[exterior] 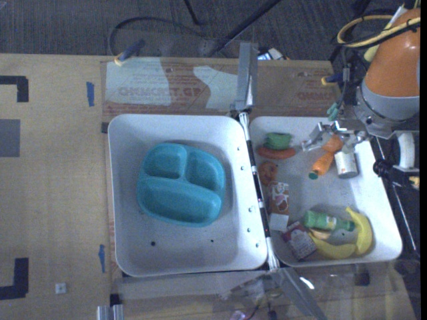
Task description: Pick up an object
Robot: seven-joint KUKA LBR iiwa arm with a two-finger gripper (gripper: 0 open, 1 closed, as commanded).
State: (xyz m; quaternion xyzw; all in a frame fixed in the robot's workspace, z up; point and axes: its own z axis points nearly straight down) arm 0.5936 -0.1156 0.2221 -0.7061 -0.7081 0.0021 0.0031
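Observation:
My gripper (329,136) hangs over the back of the right bin (380,199), reaching in from the right. It stands open, its metal fingers (311,141) spread to either side of the top end of an orange carrot-like piece (322,161). That piece lies slanted on the bin floor, and I cannot tell whether the fingers touch it. A small silver can (345,163) lies right beside it. A banana (357,235) and a green bottle (327,220) sit at the bin's front.
The right bin's left side holds a green item (277,140), a red pepper (276,153), a brown cookie (268,172), a printed packet (279,197) and a purple pouch (301,242). A blue divided plate (180,183) lies in the left bin (133,245).

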